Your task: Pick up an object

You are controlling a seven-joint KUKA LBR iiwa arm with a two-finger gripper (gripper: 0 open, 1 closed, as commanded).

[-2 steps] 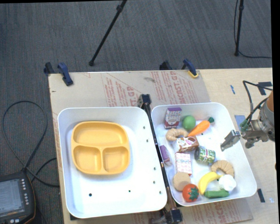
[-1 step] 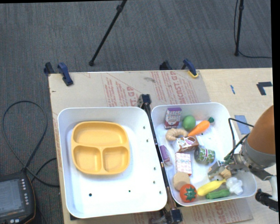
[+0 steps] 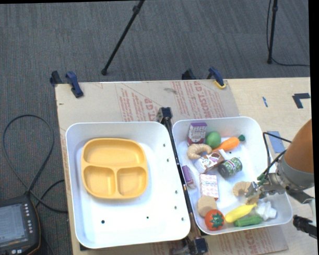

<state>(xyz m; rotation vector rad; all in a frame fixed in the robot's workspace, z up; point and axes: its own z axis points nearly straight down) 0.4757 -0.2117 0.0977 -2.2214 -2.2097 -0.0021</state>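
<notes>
Arm comes in from the right w/ orange band above the wrist; gripper (image 3: 258, 190) sits low over the right bin's (image 3: 255, 122) lower right part, just beside a tan cookie-like piece (image 3: 241, 188) and above the yellow banana (image 3: 240, 212). Can't tell if the pincer is open or closed, too small and cluttered there, and nothing is clearly seen between its tips. Banana lies w/ long axis running lower left to upper right, its right tip pointing up toward the gripper. Green pod (image 3: 248, 220) lies just below it, roughly parallel. Tomato (image 3: 214, 219) is to the banana's left, a white crumpled item (image 3: 267, 211) to its right. Carrot (image 3: 226, 144) near the bin's top points its green end to the right. Left bin (image 3: 84, 226) holds a yellow divided plate (image 3: 115, 167).
</notes>
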